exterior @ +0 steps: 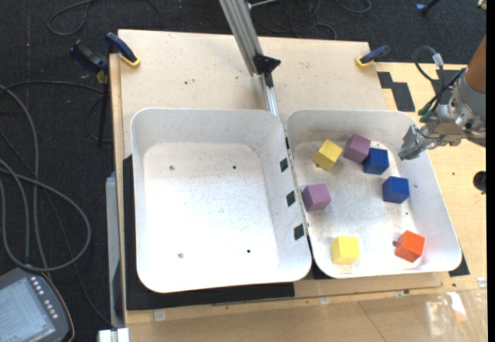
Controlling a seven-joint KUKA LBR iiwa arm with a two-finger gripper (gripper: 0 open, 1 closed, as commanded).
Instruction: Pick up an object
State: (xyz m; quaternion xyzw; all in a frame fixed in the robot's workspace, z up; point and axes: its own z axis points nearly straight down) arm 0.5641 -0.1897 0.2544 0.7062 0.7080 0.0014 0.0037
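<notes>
Hovering tool (pixel 411 145) just right of blue cube (pixel 376 160) (untouched).

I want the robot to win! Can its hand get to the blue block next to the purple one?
Probably yes. The hand hovers at the right bin's far right edge, and that blue block lies just left of it with open space above. The purple block touching it could crowd the grab.

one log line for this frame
gripper: over right bin's right rim | holding: nothing seen | nearest: blue cube | phase: approach

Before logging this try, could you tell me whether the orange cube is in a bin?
In: the orange cube lies in the right bin, near its front right corner.
</notes>
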